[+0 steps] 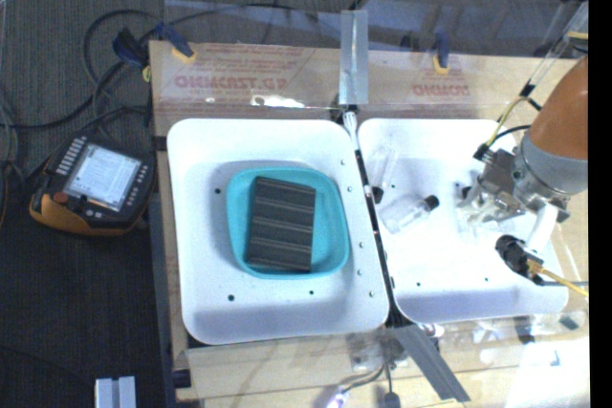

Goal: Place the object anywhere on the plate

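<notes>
Hovering over the right bin (421, 301), I am reaching in from three o'clock, and my gripper (483, 196) is hanging low above its white floor, toward the three o'clock side. Whether my jaws are apart or together I cannot tell; the wrist is blocking them from above.

A small clear object with a dark cap (413, 208) is lying on the bin floor at nine o'clock from my gripper, near it but apart from it. Another clear, hard-to-make-out piece (384, 162) is resting at the bin's eleven o'clock corner.

Over in the left bin (191, 205), a teal plate (330, 234) is sitting in the middle, and a dark ribbed block (281, 225) is lying flat on it, covering most of its centre.
</notes>
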Controlling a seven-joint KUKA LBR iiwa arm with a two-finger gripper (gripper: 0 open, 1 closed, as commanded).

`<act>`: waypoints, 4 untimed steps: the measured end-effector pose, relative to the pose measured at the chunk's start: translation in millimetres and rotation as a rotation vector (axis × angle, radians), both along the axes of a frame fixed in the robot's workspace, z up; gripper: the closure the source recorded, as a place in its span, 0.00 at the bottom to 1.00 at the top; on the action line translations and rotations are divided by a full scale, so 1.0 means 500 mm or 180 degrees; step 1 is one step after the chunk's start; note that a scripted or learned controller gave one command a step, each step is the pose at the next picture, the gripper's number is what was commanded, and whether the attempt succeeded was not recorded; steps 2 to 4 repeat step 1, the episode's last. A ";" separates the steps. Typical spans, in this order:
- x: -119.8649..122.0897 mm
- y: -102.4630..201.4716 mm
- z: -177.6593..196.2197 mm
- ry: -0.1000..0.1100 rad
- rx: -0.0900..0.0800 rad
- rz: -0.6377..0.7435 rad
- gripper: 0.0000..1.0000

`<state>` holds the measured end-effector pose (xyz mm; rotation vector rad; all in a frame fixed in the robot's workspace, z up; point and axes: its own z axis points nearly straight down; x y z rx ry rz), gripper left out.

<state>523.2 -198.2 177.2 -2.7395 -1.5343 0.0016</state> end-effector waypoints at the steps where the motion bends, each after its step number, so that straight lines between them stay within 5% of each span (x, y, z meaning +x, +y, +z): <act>1: 0.000 0.000 0.000 0.0000 -0.0001 0.0000 0.00; 4: 0.000 0.000 0.000 0.0000 -0.0001 0.0000 0.00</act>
